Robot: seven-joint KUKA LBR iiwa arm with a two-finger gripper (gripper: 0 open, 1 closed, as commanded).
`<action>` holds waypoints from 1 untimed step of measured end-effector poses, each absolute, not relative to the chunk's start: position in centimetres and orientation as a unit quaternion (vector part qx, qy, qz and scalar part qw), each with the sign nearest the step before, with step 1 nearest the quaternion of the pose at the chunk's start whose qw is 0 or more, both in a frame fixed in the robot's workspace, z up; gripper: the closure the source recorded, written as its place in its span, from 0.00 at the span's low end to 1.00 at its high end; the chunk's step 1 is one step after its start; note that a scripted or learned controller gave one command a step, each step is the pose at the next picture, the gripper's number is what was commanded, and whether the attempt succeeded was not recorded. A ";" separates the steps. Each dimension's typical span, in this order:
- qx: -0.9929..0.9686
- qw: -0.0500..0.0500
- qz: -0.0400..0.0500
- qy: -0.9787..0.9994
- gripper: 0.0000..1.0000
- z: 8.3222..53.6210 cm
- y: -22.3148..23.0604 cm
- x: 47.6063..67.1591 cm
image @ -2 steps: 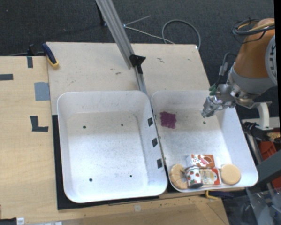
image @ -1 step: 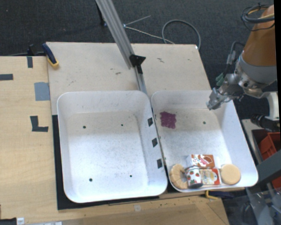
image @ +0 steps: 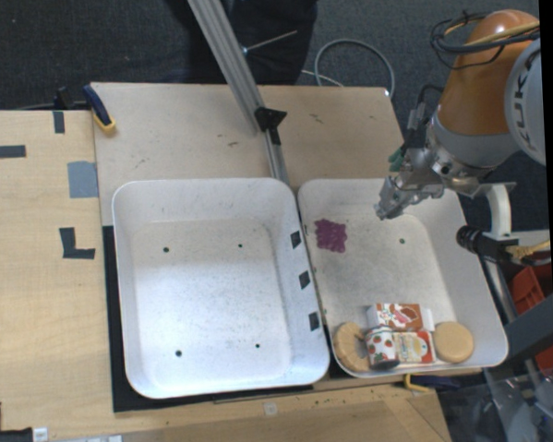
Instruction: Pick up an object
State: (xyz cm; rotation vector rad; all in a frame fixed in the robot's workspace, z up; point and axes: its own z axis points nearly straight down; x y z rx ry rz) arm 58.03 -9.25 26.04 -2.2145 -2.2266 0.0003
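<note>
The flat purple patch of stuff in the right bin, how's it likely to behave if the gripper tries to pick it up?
The flat purple patch lies flush on the floor of the right white bin, so it is probably thin, light and floppy. With no raised edge showing, the two-finger gripper may slide over it rather than catch it. Its material is unclear.

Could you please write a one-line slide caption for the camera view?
Gripper above the right bin, which holds a purple piece and food items at its near end.
</note>
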 end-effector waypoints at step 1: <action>-0.705 0.001 0.000 -0.710 1.00 26.0 -3.5 58.1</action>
